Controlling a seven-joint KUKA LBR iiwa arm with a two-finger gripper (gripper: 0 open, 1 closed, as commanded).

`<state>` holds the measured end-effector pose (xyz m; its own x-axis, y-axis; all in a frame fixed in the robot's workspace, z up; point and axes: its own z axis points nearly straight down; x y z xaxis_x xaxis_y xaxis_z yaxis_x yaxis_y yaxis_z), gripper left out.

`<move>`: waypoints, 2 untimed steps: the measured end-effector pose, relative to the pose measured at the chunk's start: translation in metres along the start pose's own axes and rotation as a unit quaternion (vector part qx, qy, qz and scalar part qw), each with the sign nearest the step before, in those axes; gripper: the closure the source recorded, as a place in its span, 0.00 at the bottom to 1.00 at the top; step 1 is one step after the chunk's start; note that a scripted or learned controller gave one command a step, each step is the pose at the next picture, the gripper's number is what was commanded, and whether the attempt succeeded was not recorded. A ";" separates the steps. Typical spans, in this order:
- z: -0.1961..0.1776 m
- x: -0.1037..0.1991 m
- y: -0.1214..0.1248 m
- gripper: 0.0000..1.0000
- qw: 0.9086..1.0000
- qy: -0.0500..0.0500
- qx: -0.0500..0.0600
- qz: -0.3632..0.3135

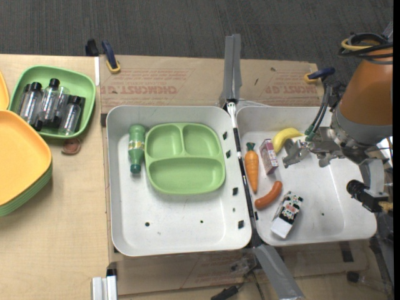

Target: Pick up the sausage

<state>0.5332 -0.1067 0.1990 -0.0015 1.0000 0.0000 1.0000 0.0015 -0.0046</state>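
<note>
The sausage (269, 194), orange-red and slightly curved, lies on the floor of the right bin (331, 224), near its left side and below the carrot (251, 169). My gripper (309, 155) hangs over the upper middle of that bin, up and to the right of the sausage and apart from it. Its fingers (292, 155) are spread open with nothing between them. The arm's orange band sits above the gripper at the right.
In the right bin also lie a banana (286, 137), a small pink box (269, 155) and a cow-patterned carton (287, 215). The left bin (175, 230) holds a green divided plate (184, 157) and a green bottle (135, 147). Left of the bins: a green tray of bottles (53, 102) and orange plates (19, 161).
</note>
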 end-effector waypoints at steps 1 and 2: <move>0.108 -0.001 -0.004 0.00 0.998 0.000 -0.001 -0.057; 0.100 -0.002 -0.005 1.00 0.999 0.000 0.000 -0.054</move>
<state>0.5279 -0.1086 0.0994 -0.1099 0.9939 0.0007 0.9939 0.1099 -0.0039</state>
